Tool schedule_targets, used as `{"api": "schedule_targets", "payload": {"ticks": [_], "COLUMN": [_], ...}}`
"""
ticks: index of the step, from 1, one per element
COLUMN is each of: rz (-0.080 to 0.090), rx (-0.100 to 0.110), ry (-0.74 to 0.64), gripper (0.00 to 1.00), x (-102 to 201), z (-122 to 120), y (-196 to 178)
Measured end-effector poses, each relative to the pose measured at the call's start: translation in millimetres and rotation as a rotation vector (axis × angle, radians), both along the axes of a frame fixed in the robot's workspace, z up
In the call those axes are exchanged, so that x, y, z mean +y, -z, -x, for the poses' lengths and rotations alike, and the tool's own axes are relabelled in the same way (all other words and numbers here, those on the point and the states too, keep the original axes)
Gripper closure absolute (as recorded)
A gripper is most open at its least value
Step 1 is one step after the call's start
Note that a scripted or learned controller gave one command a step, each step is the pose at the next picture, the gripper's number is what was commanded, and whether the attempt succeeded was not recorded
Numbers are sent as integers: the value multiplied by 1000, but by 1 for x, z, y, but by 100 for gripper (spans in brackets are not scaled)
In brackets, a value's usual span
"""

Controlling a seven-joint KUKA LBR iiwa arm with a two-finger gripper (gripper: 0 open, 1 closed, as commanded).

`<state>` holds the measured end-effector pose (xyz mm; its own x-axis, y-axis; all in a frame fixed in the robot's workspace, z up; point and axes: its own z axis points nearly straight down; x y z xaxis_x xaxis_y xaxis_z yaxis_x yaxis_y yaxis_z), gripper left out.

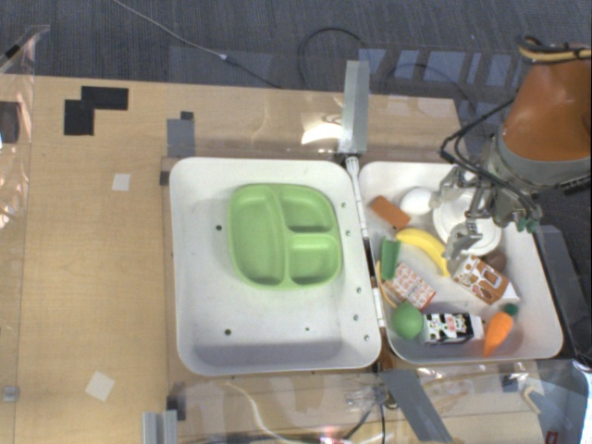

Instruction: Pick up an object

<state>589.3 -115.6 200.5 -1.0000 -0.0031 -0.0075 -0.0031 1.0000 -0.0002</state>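
The right bin (pixel 546 326) holds several toy foods. Among them are a yellow banana (pixel 423 246), a white egg (pixel 416 200), a brown block (pixel 390 213) and a green cucumber (pixel 389 257). A patterned packet (pixel 410 287), a green lime (pixel 407 322), a black-and-white carton (pixel 453 326), an orange carrot (pixel 498 331) and a brown snack pack (pixel 483 280) lie nearer the front. My gripper (pixel 465 234) hangs over a white dish (pixel 486 240) at the bin's back right, just right of the banana. Nothing shows in its grasp.
The left bin (pixel 199 331) holds a green divided plate (pixel 285 234). A metal divider post (pixel 354 109) stands behind the seam between the bins. The grey and orange arm (pixel 550 109) covers the right bin's back right corner.
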Motion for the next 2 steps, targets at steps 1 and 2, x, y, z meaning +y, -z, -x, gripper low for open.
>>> {"api": "schedule_targets", "payload": {"ticks": [1, 2], "rz": [1, 2], "rx": [-18, -31], "ry": [94, 126], "gripper": [0, 0], "x": [22, 23], "z": [5, 17], "y": [96, 102]}}
